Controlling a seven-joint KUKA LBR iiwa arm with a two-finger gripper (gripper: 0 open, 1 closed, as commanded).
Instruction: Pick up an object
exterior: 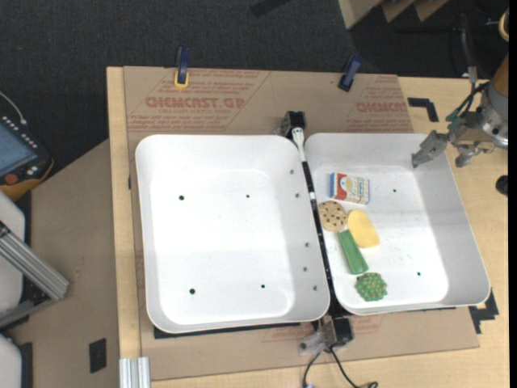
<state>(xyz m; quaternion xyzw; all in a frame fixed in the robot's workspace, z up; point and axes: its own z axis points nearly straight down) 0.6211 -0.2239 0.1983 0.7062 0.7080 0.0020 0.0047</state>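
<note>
Left bin (161, 217), bare white floor. Right bin (452, 217): carton (349, 188), cookie (332, 215), yellow piece (363, 229), green stick (352, 251), green clump (371, 286), all bunched at its left wall; right half open. Gripper (444, 148) over far-right rim, fingers spread, nothing between them.

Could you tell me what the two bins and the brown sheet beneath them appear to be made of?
The left bin and right bin look like thin moulded white plastic: smooth, slightly glossy, with rounded corners and soft highlights. The brown sheet looks like matte cardboard or protective paper, flat and printed with red lettering; which of the two is unclear.
</note>
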